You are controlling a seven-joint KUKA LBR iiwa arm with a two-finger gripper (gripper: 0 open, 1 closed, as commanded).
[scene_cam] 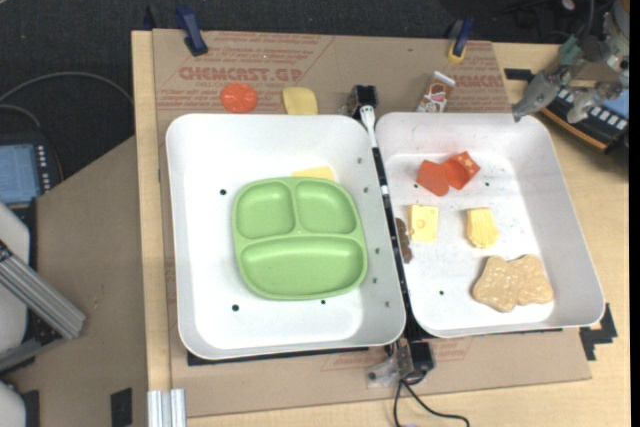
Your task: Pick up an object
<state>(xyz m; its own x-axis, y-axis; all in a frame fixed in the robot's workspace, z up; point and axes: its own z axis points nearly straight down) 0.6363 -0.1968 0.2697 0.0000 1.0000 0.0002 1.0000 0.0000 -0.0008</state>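
Brown cardboard-topped bench (330, 65) on dark carpet, bearing two white bins side by side. Left bin (195, 245): green divided plate (298, 238) with a pale yellow piece (316, 174) touching its far edge. Right bin (560, 215): red block (446, 173), yellow cheese slice (424, 222), yellow chunk (481, 227), tan biscuit-like piece (511, 282). Behind the bins: orange disc (239, 97), yellow piece (299, 100), small carton (435, 94). Gripper (528, 100) above the right bin's far right corner, holding nothing; fingers' spread cannot be told.
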